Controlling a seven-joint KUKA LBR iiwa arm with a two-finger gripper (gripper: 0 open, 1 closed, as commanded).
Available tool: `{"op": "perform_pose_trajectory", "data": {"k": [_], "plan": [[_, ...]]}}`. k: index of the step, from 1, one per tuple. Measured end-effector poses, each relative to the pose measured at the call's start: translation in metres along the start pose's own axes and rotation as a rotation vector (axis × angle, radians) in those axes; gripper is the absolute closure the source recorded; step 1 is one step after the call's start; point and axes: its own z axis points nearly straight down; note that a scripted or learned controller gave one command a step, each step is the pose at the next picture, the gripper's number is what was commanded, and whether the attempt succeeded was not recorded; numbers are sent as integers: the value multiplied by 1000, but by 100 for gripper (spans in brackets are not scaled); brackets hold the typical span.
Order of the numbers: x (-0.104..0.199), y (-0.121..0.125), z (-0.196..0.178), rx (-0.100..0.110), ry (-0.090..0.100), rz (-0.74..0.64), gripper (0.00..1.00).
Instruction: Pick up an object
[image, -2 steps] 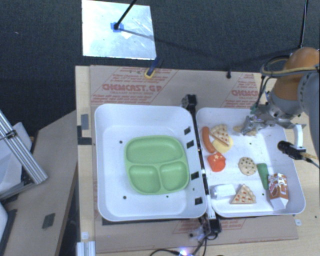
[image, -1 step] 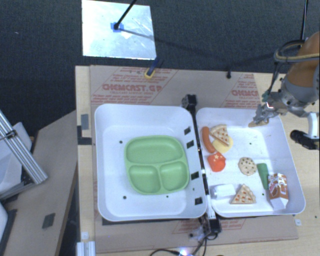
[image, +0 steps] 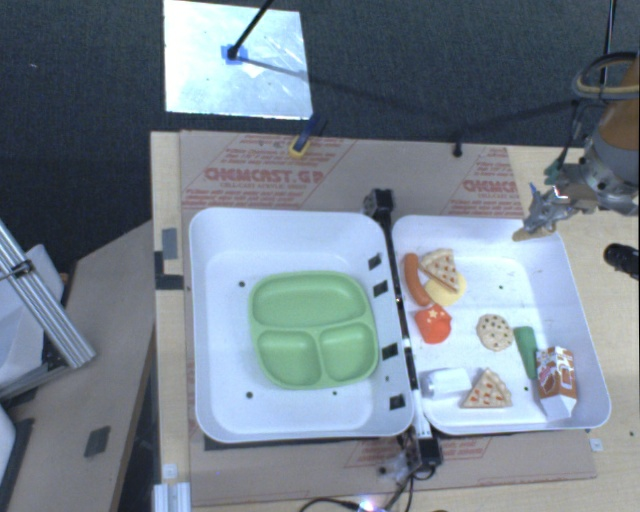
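- Over the far right corner of the right bin (image: 585, 330), seen from the overhead camera, the gripper (image: 540, 212) hangs at the end of the grey arm (image: 612, 165); its small metal fingers are too blurred to tell whether they are spread or closed, and nothing shows between them.
- Right bin, left side: a sausage (image: 415, 279) lies with its long axis running from far to near, tilted slightly, close to the divider between the bins.
- Just beside it, touching or nearly so, a pizza slice (image: 440, 268) rests on a yellow piece (image: 452, 291).
- Below those sits a red tomato-like piece (image: 433, 325).
- A round cookie (image: 494, 331) lies near the bin's middle, with a green piece (image: 525, 351) just to its right, long axis far to near.
- A small carton (image: 556, 379) lies at the near right, beside the green piece.
- Along the near wall sit a white block (image: 445, 381) and a second pizza slice (image: 486, 391), its tip pointing away from the near wall.
- Left bin (image: 215, 300): a green divided tray (image: 312, 328) lies in the middle.
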Motion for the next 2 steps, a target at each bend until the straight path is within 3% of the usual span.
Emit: {"op": "perform_pose_trajectory", "data": {"k": [1,2], "plan": [[0,1,-8,4,1,-3,100],[50,-27,-19,7,4,-8,100]]}}
